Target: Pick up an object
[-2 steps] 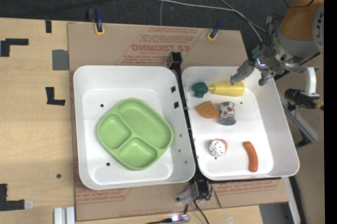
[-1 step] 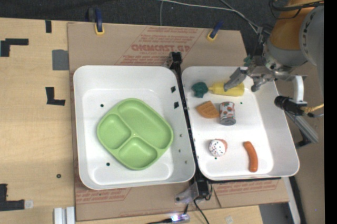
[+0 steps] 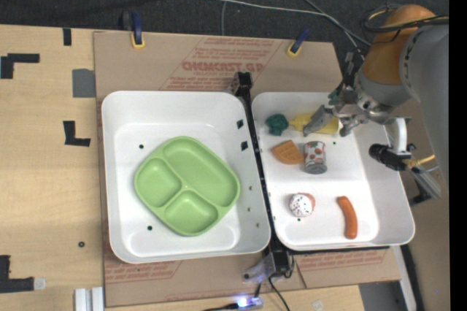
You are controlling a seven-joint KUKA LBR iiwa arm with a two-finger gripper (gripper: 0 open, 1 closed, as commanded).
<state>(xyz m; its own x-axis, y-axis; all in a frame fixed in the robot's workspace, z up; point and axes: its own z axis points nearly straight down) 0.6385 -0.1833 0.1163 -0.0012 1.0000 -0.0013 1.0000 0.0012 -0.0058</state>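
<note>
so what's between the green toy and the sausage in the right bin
In the camera view, the orange wedge and the small can lie between the green toy and the sausage; the dice-like ball sits just off that line.

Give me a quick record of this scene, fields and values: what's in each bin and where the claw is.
left bin: green divided plate
right bin: dark green item, yellow item, orange wedge, small can, white dotted ball, sausage
claw: over the far end of the right bin, at the yellow item
claw hold: cannot tell
arm: reaching in from the right
</note>
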